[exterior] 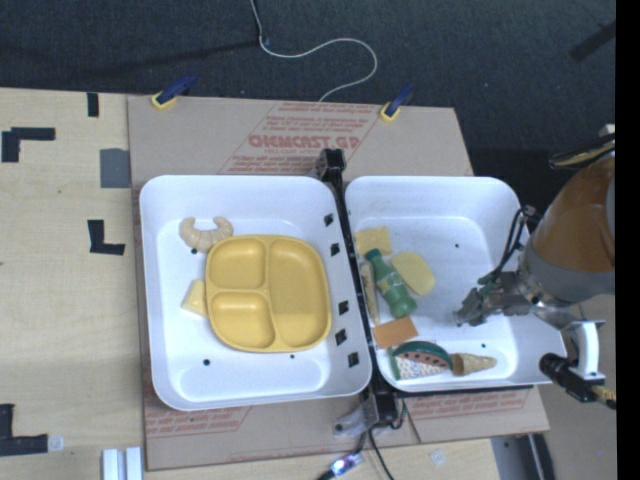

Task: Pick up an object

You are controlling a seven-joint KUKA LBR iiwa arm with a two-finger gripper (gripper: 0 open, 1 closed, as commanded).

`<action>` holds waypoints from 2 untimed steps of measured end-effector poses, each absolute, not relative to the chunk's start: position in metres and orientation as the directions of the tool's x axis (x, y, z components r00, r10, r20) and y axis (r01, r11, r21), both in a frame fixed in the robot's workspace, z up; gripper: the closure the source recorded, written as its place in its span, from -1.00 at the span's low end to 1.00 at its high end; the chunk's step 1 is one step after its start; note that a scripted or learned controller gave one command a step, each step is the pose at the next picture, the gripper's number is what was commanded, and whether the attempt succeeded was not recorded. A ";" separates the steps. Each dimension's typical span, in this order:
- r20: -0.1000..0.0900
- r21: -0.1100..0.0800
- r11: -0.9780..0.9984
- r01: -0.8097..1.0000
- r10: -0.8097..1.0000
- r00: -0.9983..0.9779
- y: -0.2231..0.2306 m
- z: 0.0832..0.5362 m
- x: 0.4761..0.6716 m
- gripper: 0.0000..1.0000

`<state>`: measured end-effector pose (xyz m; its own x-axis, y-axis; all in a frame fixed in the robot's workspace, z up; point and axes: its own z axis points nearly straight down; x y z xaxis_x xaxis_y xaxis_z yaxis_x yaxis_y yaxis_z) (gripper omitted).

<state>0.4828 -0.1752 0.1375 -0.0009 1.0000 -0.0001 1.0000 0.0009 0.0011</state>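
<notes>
Approach step. Dark two-finger gripper [478,306] hovered near the right white bin's [470,196] right edge, nothing between its fingers; jaw state unreadable. Green plastic bottle [389,285] lay along the left edge. Next: descend onto a target.

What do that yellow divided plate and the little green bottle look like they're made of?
The yellow divided plate looks like moulded plastic: one even colour, rounded rims, a soft matte sheen. The green bottle also seems plastic, probably a toy, with a smooth, slightly glossy body and a paler label band. The picture is too coarse to be sure of either.
</notes>
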 end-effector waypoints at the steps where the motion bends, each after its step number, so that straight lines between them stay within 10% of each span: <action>1: -0.001 0.002 0.002 1.000 1.000 -0.002 -0.171 0.181 0.488 1.00; 2: -0.001 0.003 0.002 1.000 1.000 -0.002 -0.170 0.227 0.488 1.00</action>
